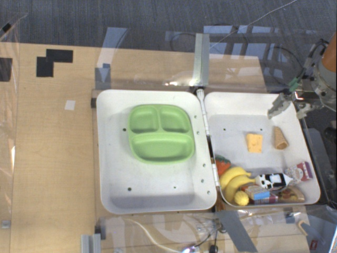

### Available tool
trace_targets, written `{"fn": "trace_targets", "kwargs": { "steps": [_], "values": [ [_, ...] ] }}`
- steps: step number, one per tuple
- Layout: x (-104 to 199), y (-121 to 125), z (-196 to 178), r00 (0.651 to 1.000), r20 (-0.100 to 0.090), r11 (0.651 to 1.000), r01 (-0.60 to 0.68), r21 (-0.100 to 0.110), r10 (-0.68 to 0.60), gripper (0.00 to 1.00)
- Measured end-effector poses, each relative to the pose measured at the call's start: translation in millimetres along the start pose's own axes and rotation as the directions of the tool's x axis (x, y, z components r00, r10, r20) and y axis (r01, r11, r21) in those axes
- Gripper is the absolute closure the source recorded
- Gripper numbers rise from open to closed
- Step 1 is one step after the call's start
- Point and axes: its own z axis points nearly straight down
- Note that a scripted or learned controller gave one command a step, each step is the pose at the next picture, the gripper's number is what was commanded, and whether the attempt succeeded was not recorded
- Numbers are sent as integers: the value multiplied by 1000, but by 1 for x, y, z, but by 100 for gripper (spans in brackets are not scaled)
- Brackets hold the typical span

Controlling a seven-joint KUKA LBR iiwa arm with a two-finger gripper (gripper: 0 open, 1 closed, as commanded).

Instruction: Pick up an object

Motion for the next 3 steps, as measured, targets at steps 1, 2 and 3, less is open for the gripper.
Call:
{"fn": "trace_targets", "kwargs": {
  "steps": [1,2,3],
  "values": [
    [14,-7,103,999,-1,999,-39,2,39,0],
    [3,-2,185,998,2,998,63,-12,-62,0],
    [5,1,173,998,1,998,64,-18,-64,100]
  ]
}}
